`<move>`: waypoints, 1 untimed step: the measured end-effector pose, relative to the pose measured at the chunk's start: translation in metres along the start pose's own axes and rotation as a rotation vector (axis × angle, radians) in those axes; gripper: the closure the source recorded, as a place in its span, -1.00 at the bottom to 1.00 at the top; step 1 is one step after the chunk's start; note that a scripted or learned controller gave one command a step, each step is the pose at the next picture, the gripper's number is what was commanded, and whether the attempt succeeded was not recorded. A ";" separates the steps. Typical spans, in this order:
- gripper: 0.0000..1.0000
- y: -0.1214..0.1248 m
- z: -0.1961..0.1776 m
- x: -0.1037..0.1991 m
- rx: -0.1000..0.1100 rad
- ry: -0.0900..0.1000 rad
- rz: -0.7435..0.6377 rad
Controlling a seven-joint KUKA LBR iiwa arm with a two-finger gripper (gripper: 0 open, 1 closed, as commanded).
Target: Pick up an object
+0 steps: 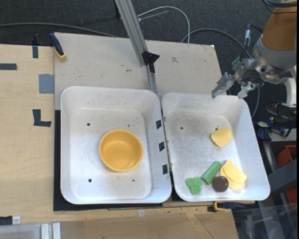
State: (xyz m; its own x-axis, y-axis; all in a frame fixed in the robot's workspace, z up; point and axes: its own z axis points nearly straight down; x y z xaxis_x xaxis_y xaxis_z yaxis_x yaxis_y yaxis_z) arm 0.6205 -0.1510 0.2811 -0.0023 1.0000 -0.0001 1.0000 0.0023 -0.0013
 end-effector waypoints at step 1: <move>-1.00 0.000 0.000 0.000 0.000 0.000 0.000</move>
State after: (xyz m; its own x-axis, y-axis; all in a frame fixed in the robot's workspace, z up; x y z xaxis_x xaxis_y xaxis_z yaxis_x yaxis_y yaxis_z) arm 0.6205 -0.1511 0.2811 -0.0025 1.0000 -0.0004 1.0000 0.0025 -0.0013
